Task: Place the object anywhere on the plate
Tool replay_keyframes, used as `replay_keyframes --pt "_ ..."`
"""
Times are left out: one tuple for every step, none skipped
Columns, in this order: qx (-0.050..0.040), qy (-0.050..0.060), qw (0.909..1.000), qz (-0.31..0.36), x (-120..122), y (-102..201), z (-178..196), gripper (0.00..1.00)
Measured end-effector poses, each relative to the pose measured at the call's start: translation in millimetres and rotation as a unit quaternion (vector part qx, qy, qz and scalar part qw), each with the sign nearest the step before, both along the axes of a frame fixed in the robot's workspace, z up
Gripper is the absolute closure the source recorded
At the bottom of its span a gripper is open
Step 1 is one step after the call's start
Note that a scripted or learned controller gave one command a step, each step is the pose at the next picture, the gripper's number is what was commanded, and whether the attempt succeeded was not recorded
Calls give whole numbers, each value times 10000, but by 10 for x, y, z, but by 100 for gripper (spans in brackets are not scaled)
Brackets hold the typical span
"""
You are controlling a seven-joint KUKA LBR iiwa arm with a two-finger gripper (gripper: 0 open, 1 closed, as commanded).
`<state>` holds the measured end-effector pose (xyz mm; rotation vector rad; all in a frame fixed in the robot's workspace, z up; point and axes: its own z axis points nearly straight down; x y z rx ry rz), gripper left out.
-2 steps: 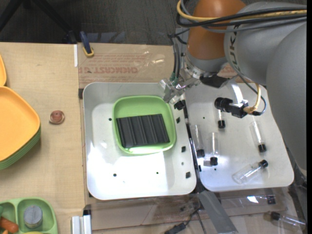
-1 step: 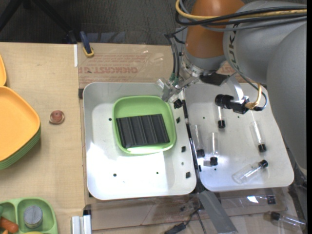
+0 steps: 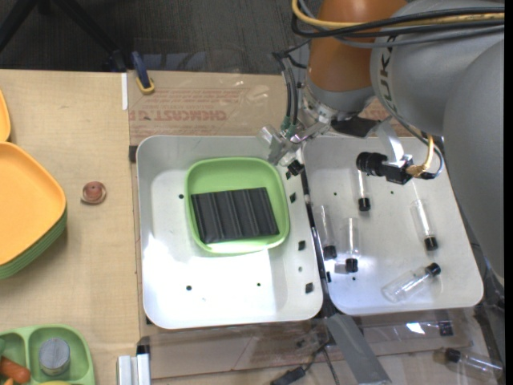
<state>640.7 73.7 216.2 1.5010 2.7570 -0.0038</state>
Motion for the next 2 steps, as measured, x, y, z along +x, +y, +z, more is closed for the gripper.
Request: replay_keyframes --pt "8 14 9995 311 -18 -2 -254 100" --pt "3 11 9995 300 -13 -18 -168 100"
